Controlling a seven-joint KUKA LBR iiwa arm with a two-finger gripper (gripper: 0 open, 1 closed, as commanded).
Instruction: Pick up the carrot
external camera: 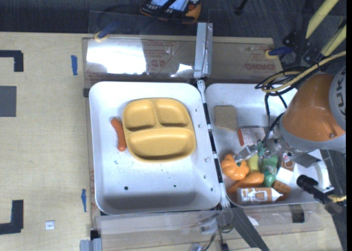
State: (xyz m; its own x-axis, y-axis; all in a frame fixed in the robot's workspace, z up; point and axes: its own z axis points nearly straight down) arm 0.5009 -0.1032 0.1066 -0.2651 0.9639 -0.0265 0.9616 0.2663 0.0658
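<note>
You are looking down on a pale wooden worktop (44, 151) that carries two shallow white bins side by side, with dark floor and a handheld screen device (170, 3) beyond its far edge. In the left bin (148, 189) a yellow three-section plate (158, 129) sits toward the far half. The carrot (119, 134), a slim orange piece, lies flat on the bin floor just beside the plate's left rim, running roughly front to back. The right bin (242, 99) holds a tan square piece (225, 117) near its far left corner and, nearer you, a cluster of toy food: an orange pumpkin-like piece (235, 168), green items (268, 168) and a small labelled box (257, 194). The arm (313, 115) reaches in from the right, its orange band over the right bin. The end effector (267, 146) sits low over that cluster, well apart from the carrot; you cannot tell whether it is spread or closed, since the wrist and clutter hide it.
</note>
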